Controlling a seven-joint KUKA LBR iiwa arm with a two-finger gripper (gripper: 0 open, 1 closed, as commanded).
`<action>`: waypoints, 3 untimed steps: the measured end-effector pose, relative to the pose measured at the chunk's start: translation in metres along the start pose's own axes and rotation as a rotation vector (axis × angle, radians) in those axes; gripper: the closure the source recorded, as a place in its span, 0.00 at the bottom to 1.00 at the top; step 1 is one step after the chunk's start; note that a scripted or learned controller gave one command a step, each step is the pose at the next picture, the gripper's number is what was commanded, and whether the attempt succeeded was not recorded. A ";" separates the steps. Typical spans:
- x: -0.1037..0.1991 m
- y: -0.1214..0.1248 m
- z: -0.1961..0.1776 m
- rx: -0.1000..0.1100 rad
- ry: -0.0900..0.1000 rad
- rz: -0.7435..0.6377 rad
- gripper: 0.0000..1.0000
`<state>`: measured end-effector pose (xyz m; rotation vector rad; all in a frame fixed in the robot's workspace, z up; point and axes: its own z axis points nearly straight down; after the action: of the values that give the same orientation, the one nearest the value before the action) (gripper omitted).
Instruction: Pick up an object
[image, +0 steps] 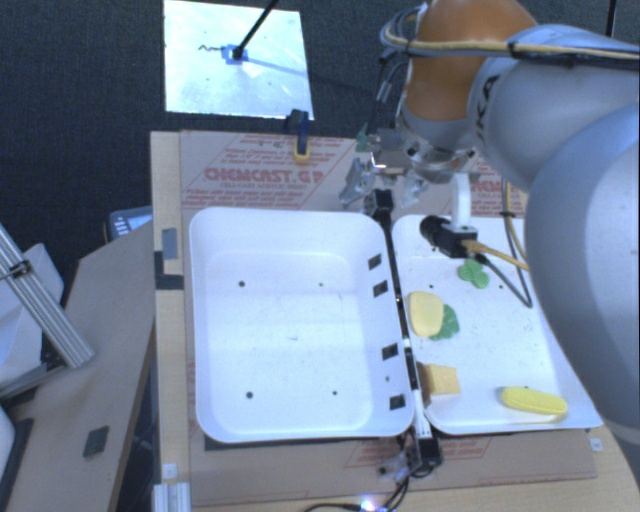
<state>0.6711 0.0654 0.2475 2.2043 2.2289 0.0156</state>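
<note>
Camera view: gripper (375, 190) over far end of bin divider, grip state unclear. Objects in right bin (530, 330): yellow disc (426, 313) on green piece (449, 322), tan block (440, 380), banana (533, 401). Risk: descent striking divider, missing objects.

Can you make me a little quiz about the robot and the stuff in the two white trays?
1. True or false: the yellow oval lies partly on top of a green piece.
2. Which bin holds the tan square? A) left bin B) right bin C) neither
3. Fill in: the yellow stick lies near the right bin's ______ edge (front or back).

Key:
1. True: the oval overlaps the green piece beside it.
2. B: the square sits in the right bin, close to the divider.
3. Front: it lies at the end farthest from the gripper.
</note>
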 end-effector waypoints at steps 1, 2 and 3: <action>-0.005 -0.001 -0.006 0.006 -0.003 0.002 1.00; 0.061 0.000 -0.100 0.004 0.000 0.003 1.00; 0.048 -0.029 -0.300 -0.009 0.001 0.005 1.00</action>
<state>0.6378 0.1123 0.5472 2.2060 2.2192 0.0272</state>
